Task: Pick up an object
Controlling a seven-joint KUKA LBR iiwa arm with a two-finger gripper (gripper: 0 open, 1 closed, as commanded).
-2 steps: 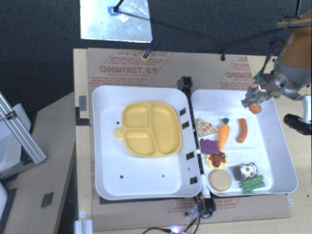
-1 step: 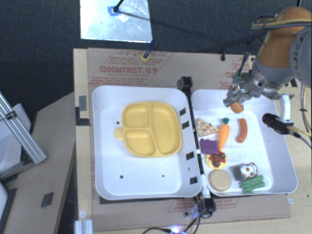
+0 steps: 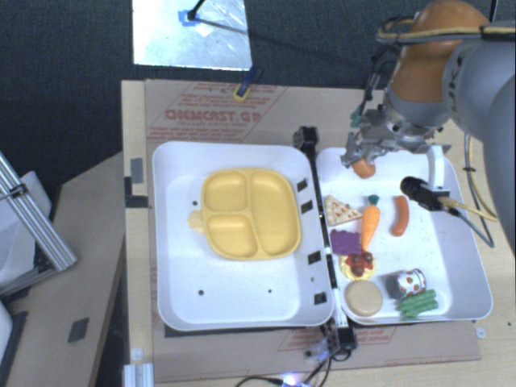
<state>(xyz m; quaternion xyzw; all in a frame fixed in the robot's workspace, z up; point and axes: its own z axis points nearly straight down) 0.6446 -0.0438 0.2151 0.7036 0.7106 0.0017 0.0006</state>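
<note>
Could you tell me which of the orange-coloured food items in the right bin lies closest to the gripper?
The small round orange piece, directly beneath the gripper. The carrot and sausage lie farther down the bin.

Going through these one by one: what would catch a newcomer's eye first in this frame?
Probably the yellow divided plate, alone in the left bin. Next, the grey arm with its orange band reaching in at upper right, its end effector low over the right bin's far end, right at a small orange item. Toy foods crowd that bin, notably a carrot and a sausage.
</note>
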